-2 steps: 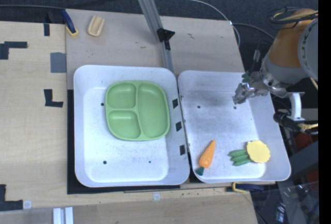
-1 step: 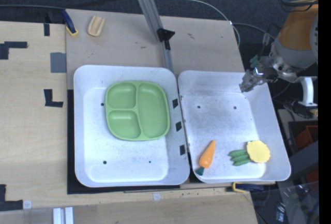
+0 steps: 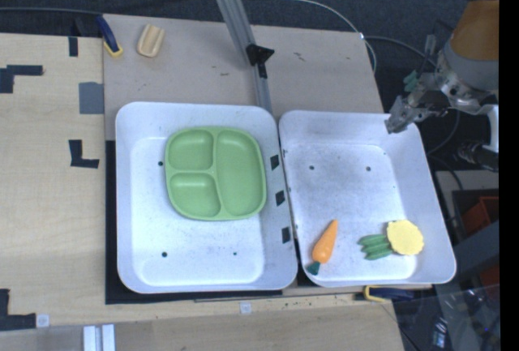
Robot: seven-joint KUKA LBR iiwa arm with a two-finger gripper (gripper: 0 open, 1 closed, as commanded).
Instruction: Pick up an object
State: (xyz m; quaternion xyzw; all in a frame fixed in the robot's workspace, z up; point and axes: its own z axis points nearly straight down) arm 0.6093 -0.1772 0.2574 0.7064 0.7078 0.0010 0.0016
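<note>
From the camera above the bench, two white bins sit side by side. The left bin (image 3: 138, 179) holds a green plate (image 3: 216, 173) with three sections. The right bin (image 3: 422, 171) holds the toys. A toy carrot (image 3: 325, 241) lies near the bin's front edge, toward the left bin, with its fat orange end pointing up and back. A yellow toy (image 3: 405, 237) with a green part (image 3: 374, 246) touching it lies further right, also near the front. The carrot and the yellow toy are apart from each other.

The arm reaches in from the right. Its gripper (image 3: 397, 121) hangs over the back right corner of the right bin, well away from every toy. It holds nothing. It is too small and dark for me to tell how the tips are set.

Nothing is picked up yet. I think the carrot is the easy choice, since it has bare floor on most sides. To do this well, the gripper should travel to the front of the bin, stop right over the middle of the carrot, turn so it squeezes across the thin way, then go straight down. The bin wall is close, so bumping it is a risk.
</note>
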